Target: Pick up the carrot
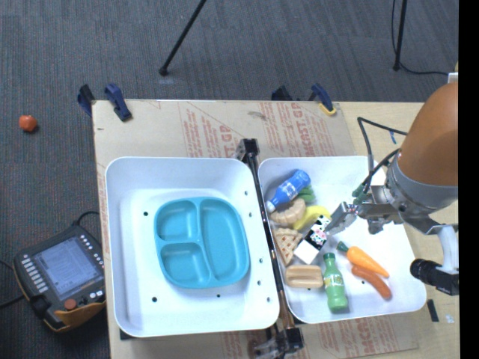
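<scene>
The carrot (366, 259) is orange with a small green top and lies in the right bin (404, 299), toward its front right, pointing down to the right. A second, redder tapered piece (374, 282) lies just in front of it. My gripper (358, 226) hangs above the right bin's middle, a little behind and left of the carrot's green end. Its two fingers are spread apart, open, with nothing between them. The left finger (338, 221) reaches over the pile of toy food.
The right bin also holds a blue bottle (290, 188), a banana (311, 215), a waffle (287, 243), a bun (303, 277) and a green bottle (334, 281) next to the carrot. A blue divided tray (202, 241) sits in the left bin (127, 200).
</scene>
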Robot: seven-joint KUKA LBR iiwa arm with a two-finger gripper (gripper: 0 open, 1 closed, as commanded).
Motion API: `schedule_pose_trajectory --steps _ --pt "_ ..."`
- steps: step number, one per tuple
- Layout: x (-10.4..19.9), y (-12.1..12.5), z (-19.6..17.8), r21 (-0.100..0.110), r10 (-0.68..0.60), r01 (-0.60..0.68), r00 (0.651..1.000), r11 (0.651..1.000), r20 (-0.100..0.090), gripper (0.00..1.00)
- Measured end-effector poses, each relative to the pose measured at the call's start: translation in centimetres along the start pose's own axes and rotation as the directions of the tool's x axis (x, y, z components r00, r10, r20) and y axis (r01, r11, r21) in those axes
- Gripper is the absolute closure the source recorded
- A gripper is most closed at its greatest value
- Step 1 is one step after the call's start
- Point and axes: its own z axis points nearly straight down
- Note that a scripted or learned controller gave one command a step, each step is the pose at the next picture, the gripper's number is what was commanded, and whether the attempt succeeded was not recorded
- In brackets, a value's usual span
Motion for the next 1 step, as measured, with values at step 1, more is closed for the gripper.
schedule_pose_trajectory --steps 1 --pt "-4.81 -1.46 3.51 -0.001 -0.358 0.358 0.934 0.934 0.001 0.00"
